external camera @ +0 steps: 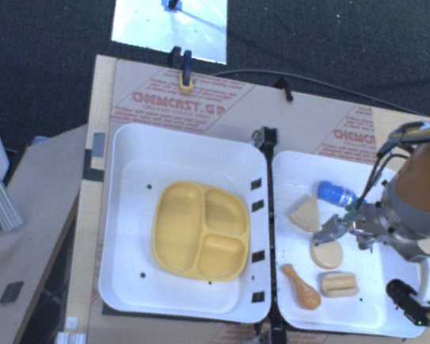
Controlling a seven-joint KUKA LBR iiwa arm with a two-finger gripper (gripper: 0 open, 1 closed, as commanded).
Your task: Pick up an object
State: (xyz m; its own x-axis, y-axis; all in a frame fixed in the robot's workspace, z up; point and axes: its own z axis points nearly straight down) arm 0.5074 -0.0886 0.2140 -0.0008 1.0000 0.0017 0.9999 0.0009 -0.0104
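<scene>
The near rim of the right bin [336,326] lies lowest in the view, and just inside it rest a tan bread-like block [339,284] and an orange drumstick-shaped toy [302,288], both a little below and to the left of the gripper [332,231]. The gripper hangs low over this bin at the end of the arm [429,187], which leans in from the right, presumably because the loose pieces are all gathered here. Whether it is open or closed I cannot tell; its tip is a small grey blur, and nothing can be seen caught in it. Just under the tip sits a pale round disc [326,254], so close that it looks the likeliest target, though contact cannot be confirmed. Just left of the tip lies a beige wedge [306,214], and above it a blue cylinder [334,195] near the far wall. Well to the left, past the black divider clips [261,208], the left bin [127,194] holds a yellow divided plate [201,231], flat and out of the way. No object is lifted yet, so the pick looks to be at its approach stage.
</scene>
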